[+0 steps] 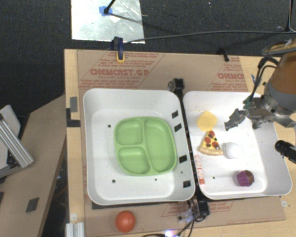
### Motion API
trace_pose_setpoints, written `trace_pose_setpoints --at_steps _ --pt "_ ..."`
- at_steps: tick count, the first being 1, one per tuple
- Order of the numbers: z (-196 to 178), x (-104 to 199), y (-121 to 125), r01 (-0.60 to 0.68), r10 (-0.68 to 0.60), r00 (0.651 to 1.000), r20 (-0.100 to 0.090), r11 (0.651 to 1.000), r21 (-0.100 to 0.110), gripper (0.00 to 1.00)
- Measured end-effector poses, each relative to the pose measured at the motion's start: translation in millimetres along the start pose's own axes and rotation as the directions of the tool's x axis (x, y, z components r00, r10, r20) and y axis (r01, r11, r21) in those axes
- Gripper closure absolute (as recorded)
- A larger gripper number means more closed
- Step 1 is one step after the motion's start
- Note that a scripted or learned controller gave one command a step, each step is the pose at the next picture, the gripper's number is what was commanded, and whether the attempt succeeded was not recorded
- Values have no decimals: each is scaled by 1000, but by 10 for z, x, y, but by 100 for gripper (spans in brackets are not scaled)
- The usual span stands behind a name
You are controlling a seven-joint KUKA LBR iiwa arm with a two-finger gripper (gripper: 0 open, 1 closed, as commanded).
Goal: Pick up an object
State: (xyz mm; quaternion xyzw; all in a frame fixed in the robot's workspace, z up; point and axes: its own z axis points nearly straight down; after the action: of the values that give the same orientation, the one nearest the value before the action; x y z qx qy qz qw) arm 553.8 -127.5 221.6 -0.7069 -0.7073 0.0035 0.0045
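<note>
While the open, empty pincer [235,118] hovers over the right bin [271,181], nothing is picked yet: the pizza slice [210,144], white egg [232,150] and yellow piece [207,120] lie below.

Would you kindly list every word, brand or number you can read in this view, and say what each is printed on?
"CHEMCAST GP": red print on the brown backing sheet behind the left bin.
Red print of the same style at the sheet's right end, behind the right bin: partly hidden, too blurred to read.

1 camera overhead, slanted, over bins [138,100].
</note>
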Motion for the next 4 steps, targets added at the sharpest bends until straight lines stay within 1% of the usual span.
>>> trace_pose_setpoints --at_steps 1,2,3,4 --pt "-67 2 25 3 -3 1000 2 1000 -12 0" --pt "352 -20 28 0 0 1000 1 1000 -10 0" --pt "824 73 25 0 0 1000 1 1000 -9 0" --pt "1317 74 48 -1 1 1000 0 1000 -14 0"
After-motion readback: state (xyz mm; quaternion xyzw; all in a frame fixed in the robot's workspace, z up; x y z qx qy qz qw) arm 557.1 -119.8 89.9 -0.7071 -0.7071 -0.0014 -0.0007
